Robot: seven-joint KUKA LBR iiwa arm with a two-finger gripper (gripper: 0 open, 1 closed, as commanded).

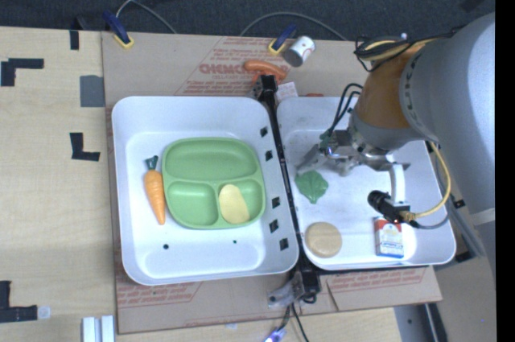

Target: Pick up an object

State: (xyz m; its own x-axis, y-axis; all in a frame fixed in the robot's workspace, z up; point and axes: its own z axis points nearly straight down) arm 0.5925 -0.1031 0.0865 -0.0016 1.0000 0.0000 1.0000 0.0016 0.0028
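Green leafy toy point(311, 186) is lying just below the pincer point(328, 158), whose spread I cannot tell, so it is risking closing on nothing.

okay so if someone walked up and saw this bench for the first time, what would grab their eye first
Probably the big grey arm with its orange band, reaching in from the right over the right bin, its gripper low just above a green leafy piece. Next, the bright green divided plate in the left bin, with a yellow piece in one compartment and an orange carrot beside it.
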